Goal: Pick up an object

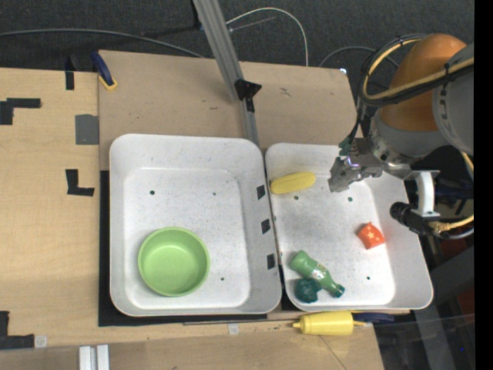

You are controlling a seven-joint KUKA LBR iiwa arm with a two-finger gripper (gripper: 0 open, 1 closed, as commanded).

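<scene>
You have the gripper (344,177) poised just right of the yellow corn cob (293,182), likely lining up a grasp, though I cannot tell its jaw opening.

No readable text — no labels, no numbers.

The arm (431,91) runs off the right edge; jaws too blurred to read.
</scene>
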